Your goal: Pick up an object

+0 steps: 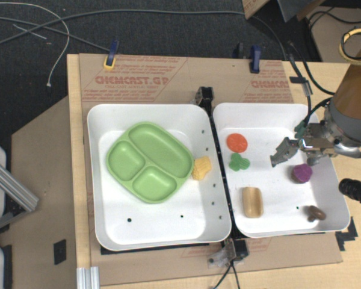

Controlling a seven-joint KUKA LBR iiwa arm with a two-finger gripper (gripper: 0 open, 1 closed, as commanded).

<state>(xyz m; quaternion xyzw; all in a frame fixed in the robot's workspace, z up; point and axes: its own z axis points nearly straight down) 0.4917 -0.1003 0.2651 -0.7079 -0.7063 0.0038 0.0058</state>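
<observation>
The hand (293, 152) hangs open, as far as I can tell, beside the purple piece (301, 173), so closing there may just nudge it away.

A single fixed camera looks down at a slant from above the bench (168, 65), far enough to frame both white bins, the left bin (102, 161) and right bin (277, 116), with dark floor beyond.
</observation>
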